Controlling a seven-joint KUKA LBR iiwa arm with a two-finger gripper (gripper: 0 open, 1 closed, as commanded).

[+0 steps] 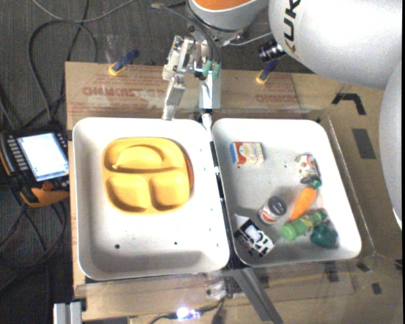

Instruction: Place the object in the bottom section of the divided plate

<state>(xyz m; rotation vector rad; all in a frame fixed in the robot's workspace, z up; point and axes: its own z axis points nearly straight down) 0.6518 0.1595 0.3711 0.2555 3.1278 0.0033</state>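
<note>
step: you're pre-grasp, nothing picked | hand: fingers spread, gripping nothing, far edge between bins | yellow divided plastic plate: left white bin | next: go grab something like the orange carrot toy in the right white bin

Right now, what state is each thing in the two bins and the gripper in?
Gripper: raised above the bins' far edge, jaws open, holding nothing.
Yellow divided plate: flat in the left bin, sections bare.
Toy carrot: lying in the right bin.
Small carton: lying flat.
Green toy: lying beside the carrot.
</note>
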